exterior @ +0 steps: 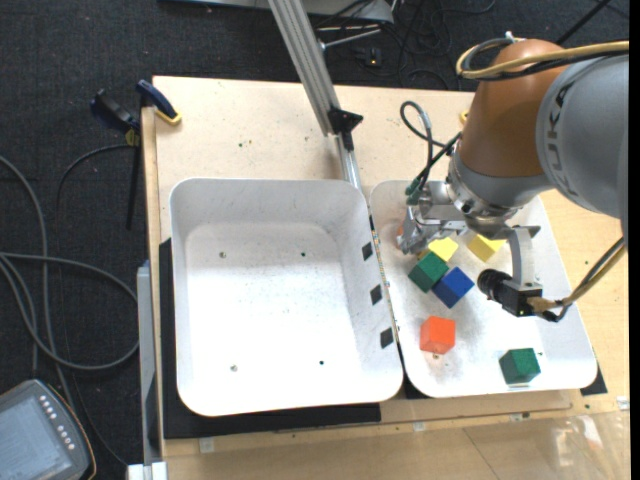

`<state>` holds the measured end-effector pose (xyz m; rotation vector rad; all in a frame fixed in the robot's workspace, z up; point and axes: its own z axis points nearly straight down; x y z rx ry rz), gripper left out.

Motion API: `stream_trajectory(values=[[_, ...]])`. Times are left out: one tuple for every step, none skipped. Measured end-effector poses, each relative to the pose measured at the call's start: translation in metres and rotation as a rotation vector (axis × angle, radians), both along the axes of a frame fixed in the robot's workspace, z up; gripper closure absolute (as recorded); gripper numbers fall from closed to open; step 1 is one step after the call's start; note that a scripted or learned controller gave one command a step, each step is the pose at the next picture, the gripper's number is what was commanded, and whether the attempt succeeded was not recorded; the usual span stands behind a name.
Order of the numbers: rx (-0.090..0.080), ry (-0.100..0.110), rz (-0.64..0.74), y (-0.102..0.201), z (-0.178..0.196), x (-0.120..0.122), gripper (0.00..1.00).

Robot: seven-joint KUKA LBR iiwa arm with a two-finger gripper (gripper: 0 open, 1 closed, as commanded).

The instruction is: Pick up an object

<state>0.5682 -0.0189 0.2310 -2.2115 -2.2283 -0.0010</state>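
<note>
Fingers' state: cannot tell, they're hidden under the wrist. Gripper (432, 230) sits low in the right bin (570, 353), near its upper left. Nearest target looks like the green block (431, 269), just below it, touching the blue block (454, 287). Yellow block (484, 245) just right. Orange block (437, 334) and dark green block (520, 365) lie further toward the bin's near edge. Left bin (270, 288) alongside on the worktop (250, 118).

My desk (250, 118) is pale speckled board on dark carpet (70, 48). At ten o'clock a blue-and-yellow clamp (158, 101) grips its corner. A slanted metal pole (305, 53) runs in from twelve o'clock. Black cables (35, 268) loop at nine, and a grey pendant (40, 438) lies at seven.
</note>
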Motion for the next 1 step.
stream_trajectory(values=[[0.001,0.0,0.002,0.0634,-0.0025,-0.0063,1.0]])
